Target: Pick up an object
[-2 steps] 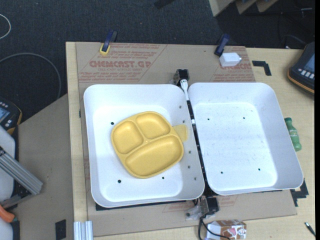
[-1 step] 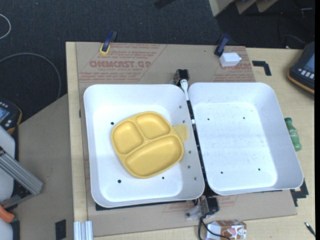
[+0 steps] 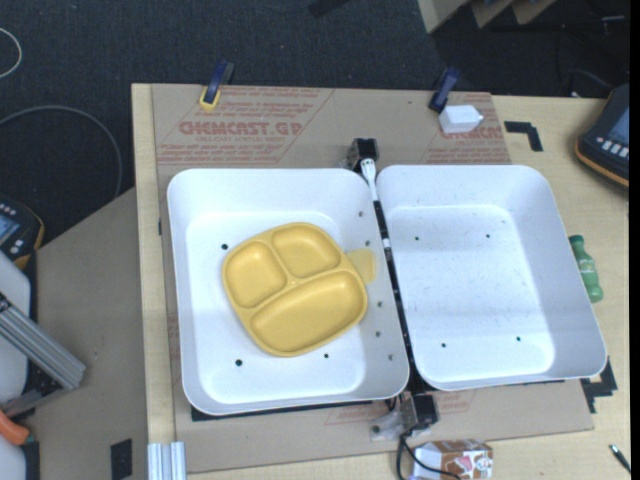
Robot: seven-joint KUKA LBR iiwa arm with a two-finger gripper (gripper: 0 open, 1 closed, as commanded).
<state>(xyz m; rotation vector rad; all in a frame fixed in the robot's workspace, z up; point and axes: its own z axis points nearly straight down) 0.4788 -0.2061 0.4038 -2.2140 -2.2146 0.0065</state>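
Note:
A yellow divided plate [image 3: 294,288] with three compartments lies flat in the left white bin [image 3: 200,208], near its middle and a little toward the right wall. A small yellow tab [image 3: 362,264] sticks out from the plate's right edge. The right white bin [image 3: 520,208] sits beside it, with a narrow dark seam between the two.
Both bins rest on a brown cardboard sheet [image 3: 300,118] on the bench. Clamps [image 3: 213,86] and a white block [image 3: 459,119] sit at the sheet's far edge. A green object [image 3: 585,268] lies past the right bin's outer rim. Cables and a small box [image 3: 455,460] lie at the front.

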